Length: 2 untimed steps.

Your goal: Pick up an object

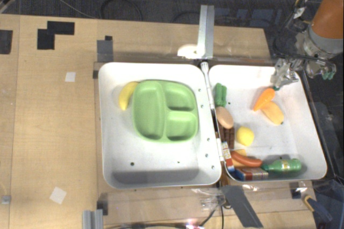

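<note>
My gripper (pixel 283 76) hangs over the far right corner of the right bin (pixel 307 139), just above the green top of an orange carrot (pixel 263 99). The carrot lies slanted on the bin floor, and I see nothing between the gripper's tips. Beside the carrot lies a pale orange fruit (pixel 273 113). A yellow lemon (pixel 245 136) sits mid-bin. A green vegetable (pixel 220 94) and a tan oval piece (pixel 224 117) lie along the left wall. A red sausage (pixel 245 159) and a green bottle (pixel 282 166) rest at the near edge.
The left bin (pixel 110 160) holds a green divided plate (pixel 164 110) and a yellow banana (pixel 127 95) at its left side. A metal post (pixel 206 29) stands behind the divider between the bins. Brown and blue pieces (pixel 230 142) crowd the right bin's near left corner.
</note>
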### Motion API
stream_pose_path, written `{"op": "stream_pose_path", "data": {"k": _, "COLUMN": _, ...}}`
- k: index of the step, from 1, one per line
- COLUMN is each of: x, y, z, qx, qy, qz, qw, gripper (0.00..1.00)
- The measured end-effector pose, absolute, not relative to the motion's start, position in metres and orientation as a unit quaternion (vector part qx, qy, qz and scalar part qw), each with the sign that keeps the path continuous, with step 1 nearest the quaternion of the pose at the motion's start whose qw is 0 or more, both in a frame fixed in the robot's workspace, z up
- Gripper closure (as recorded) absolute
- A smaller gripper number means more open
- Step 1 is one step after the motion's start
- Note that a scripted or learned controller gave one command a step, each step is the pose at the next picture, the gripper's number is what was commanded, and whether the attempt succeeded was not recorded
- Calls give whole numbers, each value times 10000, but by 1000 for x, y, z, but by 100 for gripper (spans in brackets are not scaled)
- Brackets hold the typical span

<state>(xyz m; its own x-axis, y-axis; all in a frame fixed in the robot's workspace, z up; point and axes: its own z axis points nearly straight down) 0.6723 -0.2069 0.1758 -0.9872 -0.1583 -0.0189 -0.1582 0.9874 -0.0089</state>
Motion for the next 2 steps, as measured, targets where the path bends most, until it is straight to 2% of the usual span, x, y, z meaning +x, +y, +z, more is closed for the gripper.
{"op": "stream_pose_path", "data": {"k": 1, "x": 541, "y": -206, "z": 96, "qx": -256, "qy": 9997, "qz": 0, "qw": 13, "gripper": 100}}
{"op": "stream_pose_path", "data": {"k": 2, "x": 543, "y": -205, "z": 97, "qx": -268, "qy": 9996, "qz": -6, "qw": 40, "gripper": 0}}
